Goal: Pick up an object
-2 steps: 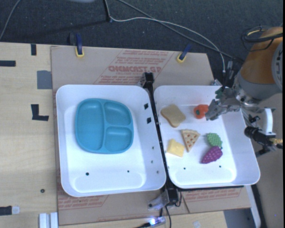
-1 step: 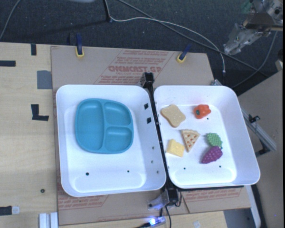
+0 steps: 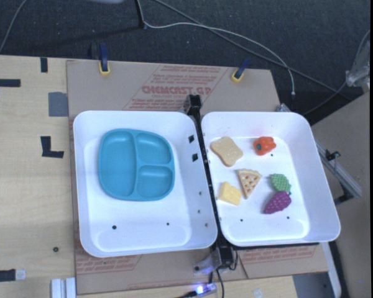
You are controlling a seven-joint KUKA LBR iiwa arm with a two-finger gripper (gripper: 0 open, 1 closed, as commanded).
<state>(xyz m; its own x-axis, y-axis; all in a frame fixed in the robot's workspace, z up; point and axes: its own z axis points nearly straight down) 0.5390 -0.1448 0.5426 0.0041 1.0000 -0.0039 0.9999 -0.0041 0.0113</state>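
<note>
The right white bin (image 3: 311, 166) holds several toy foods. A slice of bread (image 3: 227, 151) lies at its upper left, with a red pepper (image 3: 265, 144) to the right of it. Below them sit a pizza wedge (image 3: 249, 182) and a yellow cheese block (image 3: 230, 194). A green piece (image 3: 280, 182) and a purple grape bunch (image 3: 277, 202) lie near the bin's right side. All pieces lie apart from one another.
The left white bin (image 3: 87, 166) holds a blue divided plate (image 3: 137, 165). Both bins rest on a cardboard sheet (image 3: 174, 85) held by yellow clamps. Cables run across the dark floor behind the bench.
</note>
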